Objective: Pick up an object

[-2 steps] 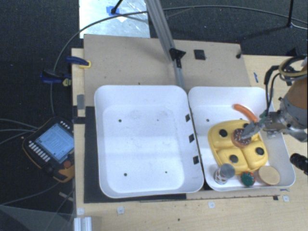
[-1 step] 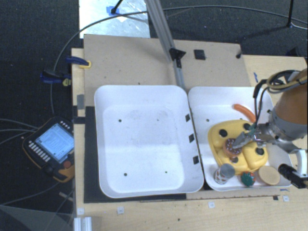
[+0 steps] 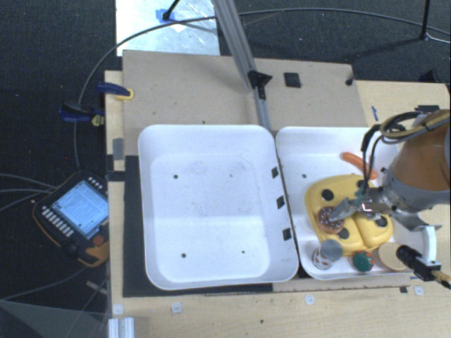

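Observation:
My gripper [image 3: 344, 208] reaches in from the right and hangs low over the right bin [image 3: 299, 153]. It sits above a large yellow soft object [image 3: 338, 189], right beside a round brown item [image 3: 328, 219] lying on it. In the bin's front part lie a small grey can-like piece [image 3: 325, 253], a teal ball [image 3: 362, 261] and a tan disc [image 3: 387, 258]. An orange stick-like thing [image 3: 351, 160] pokes out behind the arm. The arm hides part of the yellow object's right side.
The left bin [image 3: 204, 203] stands next to the right one, their rims touching. A slanted metal pole [image 3: 239, 41] rises behind the bins. A teach pendant [image 3: 77, 213] lies on the floor at the left. Black cables [image 3: 380, 136] loop over the wrist.

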Controlling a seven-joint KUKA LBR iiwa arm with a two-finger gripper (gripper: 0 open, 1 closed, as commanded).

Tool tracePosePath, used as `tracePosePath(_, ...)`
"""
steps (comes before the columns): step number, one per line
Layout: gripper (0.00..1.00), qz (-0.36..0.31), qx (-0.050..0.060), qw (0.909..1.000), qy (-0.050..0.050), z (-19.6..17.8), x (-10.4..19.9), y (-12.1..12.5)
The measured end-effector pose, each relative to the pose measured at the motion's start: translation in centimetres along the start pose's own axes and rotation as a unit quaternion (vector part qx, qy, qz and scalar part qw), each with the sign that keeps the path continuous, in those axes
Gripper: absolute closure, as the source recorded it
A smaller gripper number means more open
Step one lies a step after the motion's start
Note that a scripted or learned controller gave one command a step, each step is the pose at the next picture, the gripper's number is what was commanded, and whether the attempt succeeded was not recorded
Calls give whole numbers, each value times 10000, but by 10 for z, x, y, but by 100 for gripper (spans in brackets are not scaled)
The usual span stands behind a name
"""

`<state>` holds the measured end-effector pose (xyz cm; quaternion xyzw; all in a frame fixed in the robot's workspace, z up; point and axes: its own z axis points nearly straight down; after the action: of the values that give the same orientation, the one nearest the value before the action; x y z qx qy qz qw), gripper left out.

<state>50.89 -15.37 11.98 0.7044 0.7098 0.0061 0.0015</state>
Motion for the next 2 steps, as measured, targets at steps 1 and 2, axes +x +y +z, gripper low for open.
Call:
tracePosePath(1, 100, -7, -45, 10000, 11, -11, 3, 4)
tracePosePath(2, 100, 15, 32, 10000, -40, -61, 2, -4)
